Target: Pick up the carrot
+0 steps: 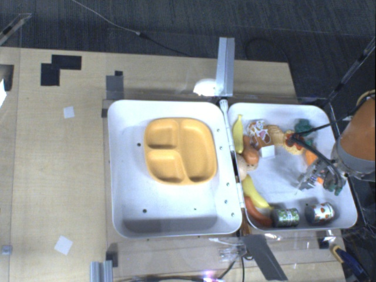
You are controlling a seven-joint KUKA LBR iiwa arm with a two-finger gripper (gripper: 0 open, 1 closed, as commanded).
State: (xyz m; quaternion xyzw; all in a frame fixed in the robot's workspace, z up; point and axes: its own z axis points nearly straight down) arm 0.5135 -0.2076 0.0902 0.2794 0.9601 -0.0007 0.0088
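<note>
In the right bin, an orange piece that looks like the carrot lies near the right wall, just below a teal object. A thin black rod crosses over it. My gripper hangs low over the bin floor, a little below and to the right of that orange piece. A small orange spot shows beside the gripper; I cannot make out what it is. The grey arm with its orange band comes in from the right edge.
The right bin also holds a banana along the left wall, a printed packet, a giraffe toy, a second banana, a red-orange item and two cans. A yellow divided plate sits in the left bin.
</note>
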